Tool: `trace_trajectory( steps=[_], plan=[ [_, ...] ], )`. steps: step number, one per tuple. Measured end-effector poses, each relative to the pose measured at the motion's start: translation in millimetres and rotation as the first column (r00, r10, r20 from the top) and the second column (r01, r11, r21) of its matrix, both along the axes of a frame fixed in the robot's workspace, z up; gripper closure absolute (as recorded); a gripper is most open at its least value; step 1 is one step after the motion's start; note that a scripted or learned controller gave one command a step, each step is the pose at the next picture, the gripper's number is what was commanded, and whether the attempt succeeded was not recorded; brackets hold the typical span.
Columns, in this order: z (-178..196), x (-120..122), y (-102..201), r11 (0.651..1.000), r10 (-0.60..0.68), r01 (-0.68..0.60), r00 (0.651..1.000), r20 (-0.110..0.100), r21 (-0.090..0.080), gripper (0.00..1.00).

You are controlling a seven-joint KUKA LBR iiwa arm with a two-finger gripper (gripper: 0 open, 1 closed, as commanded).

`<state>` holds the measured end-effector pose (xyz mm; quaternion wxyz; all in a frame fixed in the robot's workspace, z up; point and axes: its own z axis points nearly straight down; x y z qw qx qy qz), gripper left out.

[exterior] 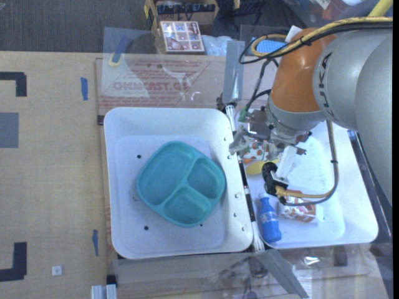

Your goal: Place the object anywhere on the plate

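A teal plate (181, 183) with three compartments lies in the left white bin (124, 136). The arm, grey with an orange band, hangs over the right bin (355, 223), and its gripper (257, 147) is low at that bin's left side, near the wall between the two bins. Beneath and beside the gripper I see small objects, partly hidden: something yellow and orange (254, 164). A blue bottle (269, 219) lies at the right bin's front left. A small red and white packet (298, 212) lies just right of the bottle.
A cardboard box (181, 5) and a printed box (181, 36) stand behind the bins. A clear plastic sheet (156, 83) lies behind the left bin. The wooden bench (50, 167) stretches to the left. Cables (305, 195) loop from the wrist over the right bin.
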<state>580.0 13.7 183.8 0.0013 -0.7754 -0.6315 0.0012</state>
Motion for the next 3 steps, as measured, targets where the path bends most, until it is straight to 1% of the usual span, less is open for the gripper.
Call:
trace_trajectory(
  steps=[1,2,3],
  plan=[
    [0,-45,53,1.0,-0.015,0.015,1.0,-0.001,0.0,1.0],
    [0,-45,52,1.0,-0.017,0.017,1.0,0.0,0.0,0.0],
    [-40,-37,75,0.97,0.242,-0.242,0.97,0.018,-0.009,0.0]
  ],
)
